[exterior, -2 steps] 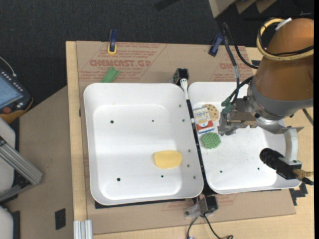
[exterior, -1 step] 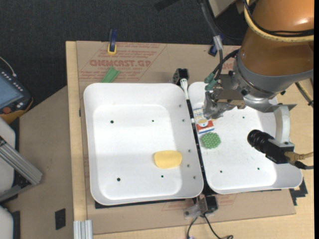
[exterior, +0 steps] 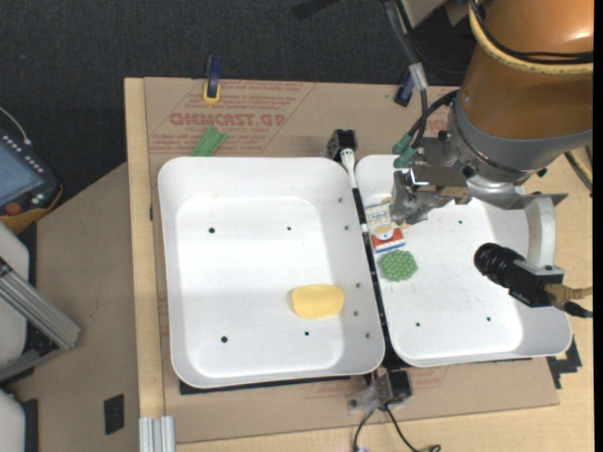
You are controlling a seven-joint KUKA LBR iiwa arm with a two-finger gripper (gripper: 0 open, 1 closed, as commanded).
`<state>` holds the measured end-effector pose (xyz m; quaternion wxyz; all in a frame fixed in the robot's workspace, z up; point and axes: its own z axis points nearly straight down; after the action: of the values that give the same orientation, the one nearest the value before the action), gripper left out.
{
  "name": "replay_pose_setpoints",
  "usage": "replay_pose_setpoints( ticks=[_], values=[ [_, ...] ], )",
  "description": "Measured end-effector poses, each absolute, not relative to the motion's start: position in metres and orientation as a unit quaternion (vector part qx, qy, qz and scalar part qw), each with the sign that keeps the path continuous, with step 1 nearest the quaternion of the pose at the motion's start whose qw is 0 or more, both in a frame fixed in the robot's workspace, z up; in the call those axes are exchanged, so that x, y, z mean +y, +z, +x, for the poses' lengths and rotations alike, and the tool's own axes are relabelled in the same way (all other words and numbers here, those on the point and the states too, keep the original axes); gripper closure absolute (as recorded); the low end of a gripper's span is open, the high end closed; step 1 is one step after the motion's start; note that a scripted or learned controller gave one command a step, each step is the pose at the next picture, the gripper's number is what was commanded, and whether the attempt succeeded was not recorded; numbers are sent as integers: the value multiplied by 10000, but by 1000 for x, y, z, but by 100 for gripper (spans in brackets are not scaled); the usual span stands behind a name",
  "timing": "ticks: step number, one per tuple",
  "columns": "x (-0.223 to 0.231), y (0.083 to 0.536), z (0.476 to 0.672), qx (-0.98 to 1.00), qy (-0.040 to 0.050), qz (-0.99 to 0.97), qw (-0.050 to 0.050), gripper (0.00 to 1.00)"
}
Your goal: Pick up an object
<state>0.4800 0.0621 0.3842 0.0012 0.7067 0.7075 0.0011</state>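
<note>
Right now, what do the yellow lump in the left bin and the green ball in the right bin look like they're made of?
Yellow lump: likely soft foam or sponge; matte, rounded, uneven edges. Green ball: probably rubber or plastic; the surface looks bumpy and dull. Both bins, left bin and right bin, look like smooth white moulded plastic with a faint sheen.

Yellow rounded lump (exterior: 317, 301) in left bin, green bumpy ball (exterior: 399, 266) and small printed carton (exterior: 381, 228) in right bin

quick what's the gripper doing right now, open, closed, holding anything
Gripper: over the right bin, above the small carton; open or closed cannot be told.
</note>
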Motion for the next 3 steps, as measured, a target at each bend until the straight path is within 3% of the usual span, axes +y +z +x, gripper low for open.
replay_pose_setpoints(
  ticks=[3],
  values=[
    [63, 415, 482, 7081, 31, 7061, 47, 100]
  ],
)
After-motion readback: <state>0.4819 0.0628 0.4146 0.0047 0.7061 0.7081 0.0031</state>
